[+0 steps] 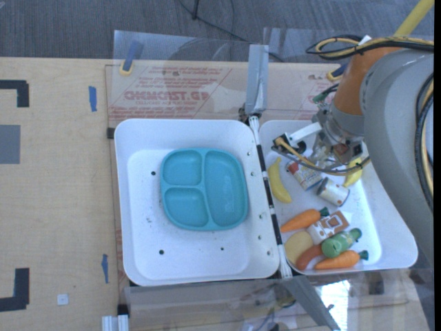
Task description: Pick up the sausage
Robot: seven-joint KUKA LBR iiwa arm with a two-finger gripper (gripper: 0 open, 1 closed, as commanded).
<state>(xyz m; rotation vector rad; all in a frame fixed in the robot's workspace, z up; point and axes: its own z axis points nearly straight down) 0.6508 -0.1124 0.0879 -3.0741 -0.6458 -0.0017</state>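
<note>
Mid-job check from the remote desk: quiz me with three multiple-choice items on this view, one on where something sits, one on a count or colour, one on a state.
1. Where is the blue divided plate?
A. in the left bin
B. in the right bin
C. on the bench outside the bins

2. How many orange carrots lie in the right bin?
A. none
B. two
C. five

3. Where is the gripper?
A. above the plate
B. low over the toy food in the right bin
C. outside both bins

Answers: 1 A, it sits mid left bin. 2 B, one carrot above another carrot. 3 B, the wrist hangs over the right bin's upper part.
</note>
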